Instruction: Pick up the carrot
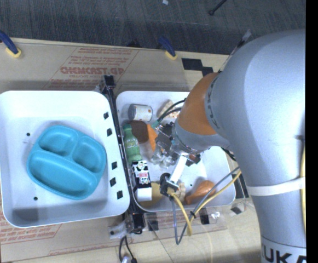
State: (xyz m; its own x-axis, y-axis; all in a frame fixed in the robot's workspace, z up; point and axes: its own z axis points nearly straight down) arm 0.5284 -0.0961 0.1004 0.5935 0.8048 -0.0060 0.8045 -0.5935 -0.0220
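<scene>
The carrot [152, 138] shows as a narrow orange strip in the left half of the right bin [224, 193], between a brown item [139, 129] and the arm's wrist. My gripper [162, 147] hangs low over the bin right beside the carrot, touching or nearly touching its right side. The wrist and its orange band [194, 114] hide most of the gripper and the bin's middle. I cannot see anything held.
A green bottle [131, 144], a white can [140, 112], a black-and-white carton [142, 175] and an orange-brown lump [202, 189] crowd the right bin. The left bin [11, 114] holds a blue divided plate [65, 160]. Yellow cables [183, 215] trail over the front edge.
</scene>
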